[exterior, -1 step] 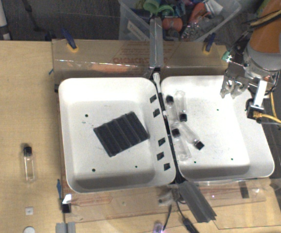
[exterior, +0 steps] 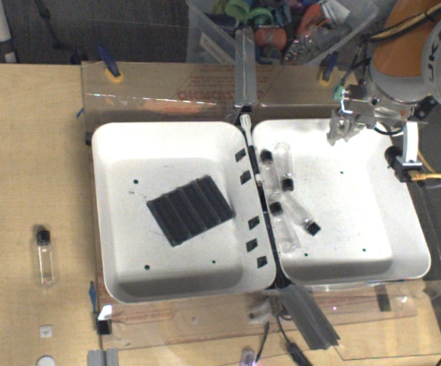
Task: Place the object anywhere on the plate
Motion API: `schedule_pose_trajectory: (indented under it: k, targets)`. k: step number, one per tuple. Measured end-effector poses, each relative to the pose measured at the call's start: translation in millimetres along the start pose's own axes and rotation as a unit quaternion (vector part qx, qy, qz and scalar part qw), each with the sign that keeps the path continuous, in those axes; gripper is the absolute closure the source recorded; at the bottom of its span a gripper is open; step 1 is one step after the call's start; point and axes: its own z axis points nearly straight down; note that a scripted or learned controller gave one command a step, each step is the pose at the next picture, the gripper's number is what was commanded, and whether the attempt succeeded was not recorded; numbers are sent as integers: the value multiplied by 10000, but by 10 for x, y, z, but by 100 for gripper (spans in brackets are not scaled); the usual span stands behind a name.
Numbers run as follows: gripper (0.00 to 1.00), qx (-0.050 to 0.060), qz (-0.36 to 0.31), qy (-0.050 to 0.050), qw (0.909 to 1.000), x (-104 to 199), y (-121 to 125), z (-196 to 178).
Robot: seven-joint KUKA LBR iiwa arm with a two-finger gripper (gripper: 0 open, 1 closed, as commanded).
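Judging from the layout, nothing placed yet: the dark ribbed plate (exterior: 190, 209) lies bare in the left bin (exterior: 114, 151), while several clear vials with black caps (exterior: 285, 200) remain clustered in the right bin (exterior: 373, 204) against its 9 o'clock wall, just across the divider from the plate. Hovering near the right bin's 1 o'clock corner, well apart from the vials, the gripper (exterior: 342, 126) carries nothing visible, though whether parted or closed cannot be told. Pointing variously, most vials run long axis roughly 12 to 6 o'clock, one slanting toward 4 o'clock with its cap at the low end; pick, carry and release all left to do.
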Motion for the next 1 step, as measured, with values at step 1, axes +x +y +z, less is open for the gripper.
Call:
schedule_pose_trajectory:
  k: [1]
  targets:
    - [100, -18, -2, 1, 10000, 9, 10, -105]
